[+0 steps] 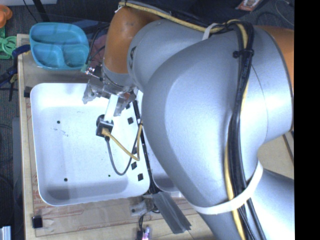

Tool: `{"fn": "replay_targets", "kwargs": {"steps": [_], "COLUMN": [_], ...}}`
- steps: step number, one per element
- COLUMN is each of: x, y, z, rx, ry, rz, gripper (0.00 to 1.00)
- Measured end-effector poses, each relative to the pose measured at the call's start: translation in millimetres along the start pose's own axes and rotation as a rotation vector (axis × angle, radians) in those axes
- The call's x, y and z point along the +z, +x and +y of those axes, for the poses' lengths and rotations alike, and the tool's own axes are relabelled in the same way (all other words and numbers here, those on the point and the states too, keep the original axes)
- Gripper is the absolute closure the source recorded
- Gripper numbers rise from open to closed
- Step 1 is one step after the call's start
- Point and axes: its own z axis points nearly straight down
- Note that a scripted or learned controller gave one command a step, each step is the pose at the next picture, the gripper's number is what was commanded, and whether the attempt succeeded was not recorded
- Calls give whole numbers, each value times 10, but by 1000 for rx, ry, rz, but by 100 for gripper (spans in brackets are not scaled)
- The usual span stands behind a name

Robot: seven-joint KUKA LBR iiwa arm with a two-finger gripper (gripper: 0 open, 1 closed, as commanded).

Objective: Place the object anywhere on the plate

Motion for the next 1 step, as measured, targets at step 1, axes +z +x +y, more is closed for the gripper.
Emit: {"fn": "replay_targets", "kwargs": {"steps": [1], "x": [892], "y": [272], "z": [-734], "rx": [124], "ry": [4], "rz": [-4], "gripper": [0]}}
